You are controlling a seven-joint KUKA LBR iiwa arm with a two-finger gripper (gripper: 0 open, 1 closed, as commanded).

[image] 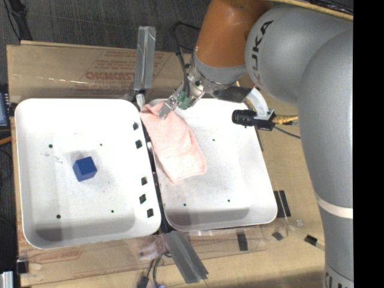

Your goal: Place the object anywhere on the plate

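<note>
- A grey KUKA arm [300,71] with an orange band reaches in from the right over 2 shallow white bins set side by side on a cardboard-covered worktop [72,65].
- Its jaws [171,105] sit at the upper left corner of the right bin [240,185], pinched on the top edge of a pink cloth [175,143].
- The cloth trails from the jaws down the right bin's left side, close beside the divide between the bins, its lower end lying on the bin floor.
- A small blue cube [84,168] rests alone on the floor of the left bin [36,221], well apart from the cloth.
</note>
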